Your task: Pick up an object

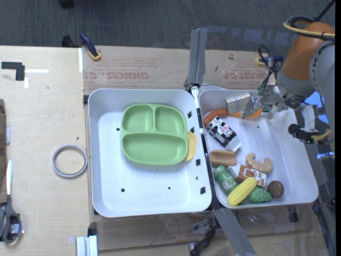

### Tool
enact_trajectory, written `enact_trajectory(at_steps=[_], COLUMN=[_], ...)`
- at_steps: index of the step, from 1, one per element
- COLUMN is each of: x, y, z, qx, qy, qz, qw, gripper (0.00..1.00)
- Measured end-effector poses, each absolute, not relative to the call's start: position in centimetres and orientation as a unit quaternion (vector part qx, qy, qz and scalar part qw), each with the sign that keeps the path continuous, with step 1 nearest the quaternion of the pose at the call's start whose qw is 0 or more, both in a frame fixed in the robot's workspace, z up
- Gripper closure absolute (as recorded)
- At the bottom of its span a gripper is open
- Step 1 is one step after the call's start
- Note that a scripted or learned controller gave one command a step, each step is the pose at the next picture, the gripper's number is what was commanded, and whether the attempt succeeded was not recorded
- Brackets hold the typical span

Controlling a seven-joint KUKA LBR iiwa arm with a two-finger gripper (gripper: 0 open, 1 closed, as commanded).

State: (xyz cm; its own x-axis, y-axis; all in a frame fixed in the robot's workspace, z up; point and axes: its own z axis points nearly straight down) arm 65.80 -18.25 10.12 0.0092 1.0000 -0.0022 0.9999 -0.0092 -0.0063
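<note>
**Gripper low in the far corner of the right bin – grasp not confirmed**

Nearest the camera, the right bin (298, 196) holds a huddle of toy food in its front corner: a corn cob (241, 191) lying across a green vegetable (259, 195), a green bottle (224, 178), a brown ball (275, 188) and an orange packet (251, 173). The pile looks tumbled in for picking rather than arranged. Behind it lie a hot dog bun (222, 157), a pretzel-shaped piece (259, 163) and a black-and-white carton (221, 130) – its print is too small to read.

The left bin (101, 159) carries a green divided plate (155, 134) with a yellow piece (191, 145) wedged at its right edge.

At the far end of the right bin, the gripper (254, 109) is down beside a pale speckled block (238, 103) and an orange item (216, 114), the likeliest targets. Whether it is released or clenched cannot be told.

Beyond the bins, cardboard (138, 71) bears red lettering, seen upside down and not reliably legible.
</note>
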Motion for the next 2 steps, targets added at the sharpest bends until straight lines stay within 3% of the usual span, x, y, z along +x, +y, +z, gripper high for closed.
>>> enact_trajectory(at_steps=[1, 2], x=[65.74, 65.81], y=[-18.37, -18.32], z=[11.02, 11.06], qx=[-0.71, -0.71], qy=[-0.704, -0.705], qz=[0.0046, 0.0038], qw=[0.002, 0.001], gripper=[1.0, 0.0])
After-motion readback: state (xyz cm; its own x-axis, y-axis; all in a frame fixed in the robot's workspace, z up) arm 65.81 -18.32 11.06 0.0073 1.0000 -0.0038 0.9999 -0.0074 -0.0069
